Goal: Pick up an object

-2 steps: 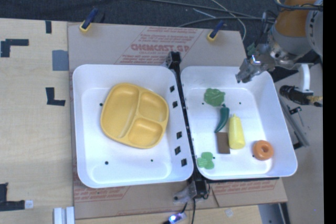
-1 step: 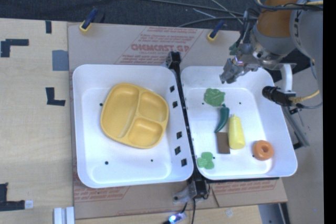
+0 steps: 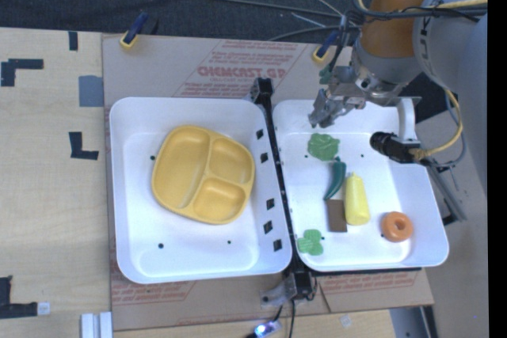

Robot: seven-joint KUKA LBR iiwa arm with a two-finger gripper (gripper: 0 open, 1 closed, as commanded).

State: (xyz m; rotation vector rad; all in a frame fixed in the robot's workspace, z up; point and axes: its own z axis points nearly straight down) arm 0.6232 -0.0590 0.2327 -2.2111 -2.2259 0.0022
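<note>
My gripper [image 3: 323, 116] hangs over the far part of the right bin [image 3: 420, 249], just above a green leafy toy [image 3: 322, 146]. Its dark fingers point down and nothing shows between them. Below the leafy toy lie a dark green pepper-like piece [image 3: 336, 178], a yellow corn-like piece [image 3: 356, 199], a brown block [image 3: 337, 215], an orange ring [image 3: 396, 226] and a small green broccoli-like piece [image 3: 310, 242].
The left bin [image 3: 131, 170] holds a yellow divided plate [image 3: 203, 173]. A black divider strip [image 3: 272, 170] runs between the bins. A black cylinder and cables [image 3: 396, 146] hang off the arm over the right bin's far right side. Blue-yellow clamps [image 3: 133, 31] sit on the cardboard behind.
</note>
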